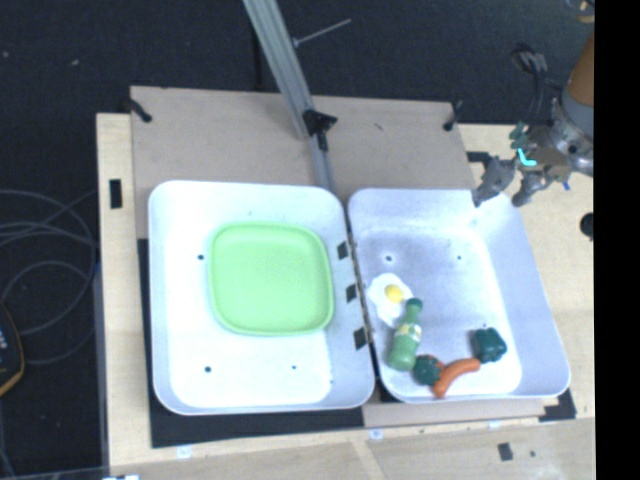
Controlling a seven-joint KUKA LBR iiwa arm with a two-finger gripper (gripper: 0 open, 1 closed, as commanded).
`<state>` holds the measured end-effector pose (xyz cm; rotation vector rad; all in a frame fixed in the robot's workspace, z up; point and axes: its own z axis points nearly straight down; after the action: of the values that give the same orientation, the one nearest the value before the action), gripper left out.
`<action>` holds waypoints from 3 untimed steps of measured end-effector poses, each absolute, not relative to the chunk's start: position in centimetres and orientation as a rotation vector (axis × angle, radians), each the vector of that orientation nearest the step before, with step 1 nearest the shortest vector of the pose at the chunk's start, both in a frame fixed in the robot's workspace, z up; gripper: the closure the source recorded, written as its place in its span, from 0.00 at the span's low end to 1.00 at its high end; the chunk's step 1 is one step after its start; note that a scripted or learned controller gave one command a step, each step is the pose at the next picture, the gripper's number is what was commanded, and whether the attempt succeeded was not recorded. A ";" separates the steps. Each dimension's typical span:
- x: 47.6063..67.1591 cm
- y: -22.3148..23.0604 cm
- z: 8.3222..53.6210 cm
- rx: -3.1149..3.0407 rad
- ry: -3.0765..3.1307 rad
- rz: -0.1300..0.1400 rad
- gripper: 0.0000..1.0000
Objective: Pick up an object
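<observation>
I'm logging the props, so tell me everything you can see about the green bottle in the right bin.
The bottle is small, light green with a darker green cap, and looks like plastic. It lies on its side in the right bin, near the lower left, cap pointing up the picture. Its cap end touches or overlaps the fried egg toy; its base sits close to a dark green piece.

Two white bins [250,200] sit on a pale tan desk [400,128]. In the left bin lies a light green plate [270,278]. The right bin [520,268] holds a white toy fried egg [388,293] with a yellow yolk, a green bottle [405,340], a dark green block [489,345] and an orange carrot [456,374] with a green top.
</observation>
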<state>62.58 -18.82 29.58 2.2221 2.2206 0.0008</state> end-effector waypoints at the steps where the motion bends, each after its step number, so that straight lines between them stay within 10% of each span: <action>1: 62.6 -18.8 29.6 2.222 2.221 0.001 0.00; 3: 62.0 -19.1 19.2 2.223 2.223 -0.004 0.00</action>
<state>62.04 -19.08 19.19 2.2234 2.2229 -0.0037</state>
